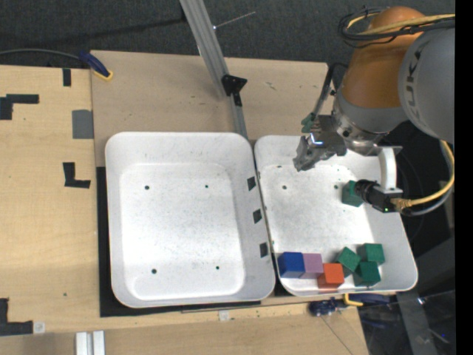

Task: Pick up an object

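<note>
From the camera above, my hand [309, 154] hangs over the right bin [295, 198] toward its twelve o'clock rim; I cannot tell how it is set. The small blocks sit clustered at six o'clock: a blue cube [291, 264], lilac cube [312, 263], orange cube [332, 274], and three green blocks [367, 273], matte on speckled white plastic

White bins [181, 143] carry fine dark speckles. Blocks: blue [291, 263], lilac [312, 263], orange [332, 274], three green [367, 273]. The surface [44, 220] is tan.

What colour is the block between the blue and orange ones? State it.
Light purple block, clearest in the camera view.
</note>
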You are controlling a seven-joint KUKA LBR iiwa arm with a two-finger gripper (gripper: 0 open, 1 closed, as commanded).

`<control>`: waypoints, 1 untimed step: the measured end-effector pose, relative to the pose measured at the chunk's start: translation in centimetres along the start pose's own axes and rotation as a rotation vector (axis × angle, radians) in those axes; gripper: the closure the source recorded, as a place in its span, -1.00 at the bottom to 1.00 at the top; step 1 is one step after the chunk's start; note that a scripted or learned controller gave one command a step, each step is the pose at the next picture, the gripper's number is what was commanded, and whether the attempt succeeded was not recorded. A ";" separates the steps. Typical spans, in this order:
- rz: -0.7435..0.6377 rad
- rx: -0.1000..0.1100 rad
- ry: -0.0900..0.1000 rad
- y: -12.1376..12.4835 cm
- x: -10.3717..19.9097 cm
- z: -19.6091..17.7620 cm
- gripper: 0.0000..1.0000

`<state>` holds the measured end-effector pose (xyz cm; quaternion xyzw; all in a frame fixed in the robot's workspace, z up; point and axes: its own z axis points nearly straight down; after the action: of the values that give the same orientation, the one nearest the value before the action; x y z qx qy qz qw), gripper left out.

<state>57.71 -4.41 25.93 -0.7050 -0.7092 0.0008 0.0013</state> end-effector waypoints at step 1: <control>0.000 0.000 0.000 1.0 5.3 1.6 1.00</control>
<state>58.69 0.85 24.30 -0.7050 -0.7092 0.0010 0.0014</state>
